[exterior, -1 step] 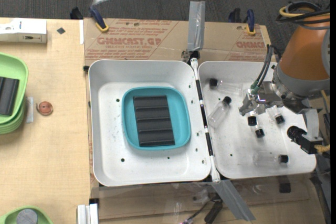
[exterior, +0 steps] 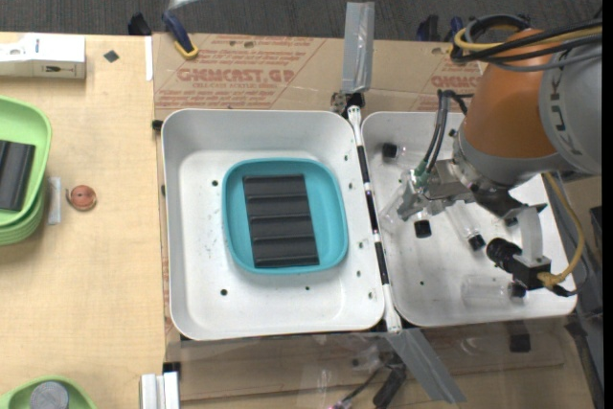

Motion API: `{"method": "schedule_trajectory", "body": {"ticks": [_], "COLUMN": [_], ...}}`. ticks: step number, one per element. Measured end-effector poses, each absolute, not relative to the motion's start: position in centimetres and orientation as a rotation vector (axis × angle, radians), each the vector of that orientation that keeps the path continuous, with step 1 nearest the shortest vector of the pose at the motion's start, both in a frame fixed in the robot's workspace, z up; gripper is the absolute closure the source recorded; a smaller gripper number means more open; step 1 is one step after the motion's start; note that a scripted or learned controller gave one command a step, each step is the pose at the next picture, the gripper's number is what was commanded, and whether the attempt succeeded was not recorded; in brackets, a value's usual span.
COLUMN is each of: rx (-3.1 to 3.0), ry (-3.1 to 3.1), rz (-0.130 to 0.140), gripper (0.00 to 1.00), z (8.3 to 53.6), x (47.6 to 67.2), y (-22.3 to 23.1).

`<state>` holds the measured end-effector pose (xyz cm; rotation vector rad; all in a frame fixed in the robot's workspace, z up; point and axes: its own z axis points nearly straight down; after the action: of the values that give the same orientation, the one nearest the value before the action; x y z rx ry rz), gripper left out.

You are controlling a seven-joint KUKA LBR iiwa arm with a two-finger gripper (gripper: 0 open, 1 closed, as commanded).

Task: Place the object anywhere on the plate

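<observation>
Down nearest you, the right bin (exterior: 450,306) has a clear plastic object (exterior: 476,287) on its floor, close to the front wall. Above it the arm's gripper (exterior: 414,201) hangs low over that bin (you can't tell whether it's apart or together). Left of it, the teal plate (exterior: 284,215) sits in the left bin (exterior: 192,235), carrying a black ribbed block (exterior: 280,218).

A robotics lab: two shallow white plastic bins (exterior: 187,302) sit on a taped brown cardboard sheet (exterior: 249,72) at 12 o'clock, light plywood bench (exterior: 86,302) at 9 o'clock.
</observation>
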<state>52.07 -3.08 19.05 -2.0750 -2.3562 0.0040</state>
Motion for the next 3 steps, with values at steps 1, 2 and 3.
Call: {"method": "schedule_trajectory", "body": {"ticks": [1,2,3], "rx": [-1.928,-1.931,-1.931], "ry": [-2.477,-2.476,-2.476], "rz": [0.005,0.004,0.004], "gripper": [1.00,0.00,0.00], "z": [19.05,19.05,19.05], "x": [50.92,50.92,50.92], "y": [3.67,3.63,3.63]}}
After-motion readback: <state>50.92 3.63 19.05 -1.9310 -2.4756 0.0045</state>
